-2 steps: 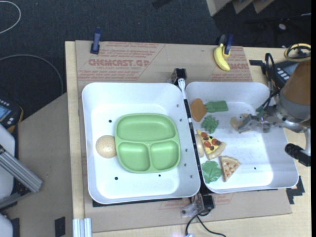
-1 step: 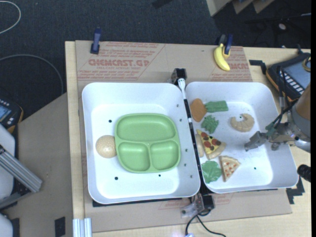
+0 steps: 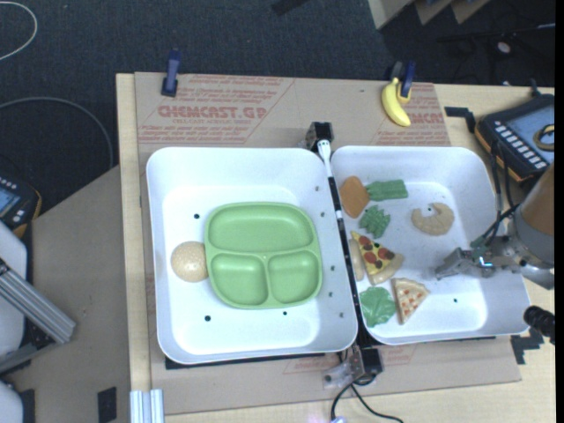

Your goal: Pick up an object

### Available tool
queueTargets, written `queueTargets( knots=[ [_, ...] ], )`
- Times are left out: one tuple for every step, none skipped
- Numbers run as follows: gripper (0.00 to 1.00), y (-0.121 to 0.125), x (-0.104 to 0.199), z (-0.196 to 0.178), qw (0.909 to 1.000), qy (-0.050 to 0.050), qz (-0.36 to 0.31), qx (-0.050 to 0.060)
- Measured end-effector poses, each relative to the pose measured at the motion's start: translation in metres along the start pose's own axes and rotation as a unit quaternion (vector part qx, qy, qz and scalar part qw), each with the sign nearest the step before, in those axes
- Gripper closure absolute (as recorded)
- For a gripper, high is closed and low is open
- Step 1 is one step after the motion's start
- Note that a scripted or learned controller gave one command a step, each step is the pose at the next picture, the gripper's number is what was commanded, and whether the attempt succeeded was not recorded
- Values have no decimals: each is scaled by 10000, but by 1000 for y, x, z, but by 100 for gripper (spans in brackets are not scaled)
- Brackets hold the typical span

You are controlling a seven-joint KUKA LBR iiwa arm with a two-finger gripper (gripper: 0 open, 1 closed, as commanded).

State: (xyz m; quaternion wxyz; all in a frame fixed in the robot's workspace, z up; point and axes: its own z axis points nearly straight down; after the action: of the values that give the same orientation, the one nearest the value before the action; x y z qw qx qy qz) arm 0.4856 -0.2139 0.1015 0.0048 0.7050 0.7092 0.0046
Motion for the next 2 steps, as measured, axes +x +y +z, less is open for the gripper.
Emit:
queueTargets(
  knots=[
    [0,0,-9,7,10000,-7,10,-21],
    [0,2,-8,7,10000,-12,-6,-47]
  ],
)
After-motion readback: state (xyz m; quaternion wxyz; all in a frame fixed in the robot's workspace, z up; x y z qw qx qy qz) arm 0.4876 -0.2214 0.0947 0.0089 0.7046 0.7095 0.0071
